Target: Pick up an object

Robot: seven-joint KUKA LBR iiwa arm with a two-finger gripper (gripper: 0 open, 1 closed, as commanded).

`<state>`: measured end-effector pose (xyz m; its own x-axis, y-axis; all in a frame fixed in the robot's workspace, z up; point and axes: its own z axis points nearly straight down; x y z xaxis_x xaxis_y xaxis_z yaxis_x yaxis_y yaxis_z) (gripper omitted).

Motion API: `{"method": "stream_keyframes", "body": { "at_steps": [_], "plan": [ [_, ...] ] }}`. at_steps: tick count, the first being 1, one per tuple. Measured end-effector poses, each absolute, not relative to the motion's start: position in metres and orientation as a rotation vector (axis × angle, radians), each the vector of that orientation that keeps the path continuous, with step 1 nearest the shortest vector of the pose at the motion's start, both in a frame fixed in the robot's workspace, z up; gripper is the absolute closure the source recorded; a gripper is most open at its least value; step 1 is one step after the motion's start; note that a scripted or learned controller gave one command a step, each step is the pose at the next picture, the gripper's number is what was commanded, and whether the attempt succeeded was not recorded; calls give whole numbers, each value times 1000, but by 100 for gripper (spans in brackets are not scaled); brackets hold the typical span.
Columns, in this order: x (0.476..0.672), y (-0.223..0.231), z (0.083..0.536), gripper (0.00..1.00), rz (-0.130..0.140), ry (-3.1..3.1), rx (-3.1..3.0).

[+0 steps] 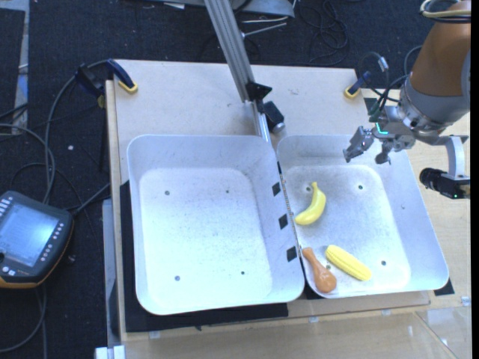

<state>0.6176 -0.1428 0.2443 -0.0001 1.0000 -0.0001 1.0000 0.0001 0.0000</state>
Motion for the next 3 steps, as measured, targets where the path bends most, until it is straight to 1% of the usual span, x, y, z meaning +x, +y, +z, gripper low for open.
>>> {"method": "stream_keyframes", "body": {
  "at_steps": [1, 2, 3],
  "plan": [
    [618, -143, 244, 0, 0, 2222, 2221],
    [623, -135, 196, 0, -4, 2225, 2223],
    [617, -144, 143, 0, -5, 2224, 2225]
  ]
}}
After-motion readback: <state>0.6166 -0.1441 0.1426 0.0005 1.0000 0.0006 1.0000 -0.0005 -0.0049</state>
